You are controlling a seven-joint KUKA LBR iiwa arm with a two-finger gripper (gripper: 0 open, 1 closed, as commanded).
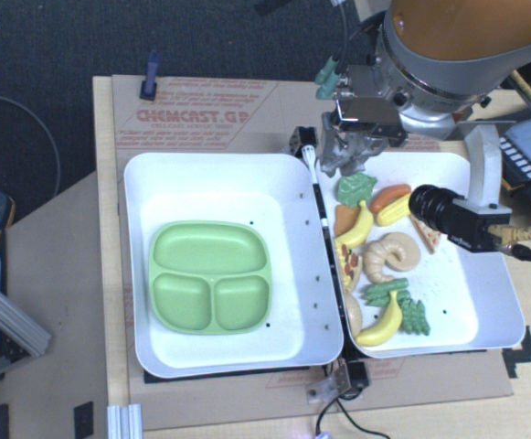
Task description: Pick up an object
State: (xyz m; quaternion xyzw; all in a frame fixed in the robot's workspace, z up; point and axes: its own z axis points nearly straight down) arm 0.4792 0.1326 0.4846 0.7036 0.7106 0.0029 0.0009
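Tabletop (201, 108): brown board carrying two shallow white bins side by side.

Left bin (146, 245): holds one green divided plate (210, 275), three compartments, lying flat near the middle, well apart from the toys.

Right bin (484, 309): holds a heap of toy food crowded against its left wall. Items: green leafy piece (356, 188) at the far end; orange carrot (389, 196) just beside it; yellow banana (359, 229) below those; tan croissant (391, 254) in the middle; second banana (382, 326) at the near end, touching a green sprig (415, 316). The pile lies loose and overlapping, likely dumped for picking.

Hand (345, 154): hangs above the far-left corner of the right bin, just beyond the leafy piece; released or clenched cannot be told. Nothing seen between its fingers.

Judgement: pick not yet made.
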